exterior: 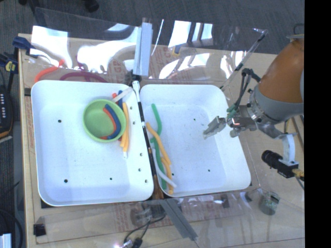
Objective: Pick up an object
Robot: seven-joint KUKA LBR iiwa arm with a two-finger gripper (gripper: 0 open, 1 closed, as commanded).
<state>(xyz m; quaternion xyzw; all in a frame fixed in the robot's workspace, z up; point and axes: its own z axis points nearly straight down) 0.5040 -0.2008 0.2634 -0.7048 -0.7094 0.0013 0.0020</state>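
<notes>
My gripper (223,129) hangs over the right part of the right bin (227,177), reaching in from the right. Its two grey fingers (213,126) stand apart, open, with nothing between them. Along that bin's left wall lie a green strip (156,119), orange sticks (161,150) and a white strip (164,179), well to the left of the gripper. In the left bin (67,164) sits a green bowl (99,122) with red and blue curved pieces inside, and an orange stick (124,138) leans at its right side.
A grey upright bar (143,48) stands behind the seam between the bins. Red and dark rings (72,76) lie behind the left bin. A clear shield runs along the back, and black fittings (279,163) sit to the right of the right bin.
</notes>
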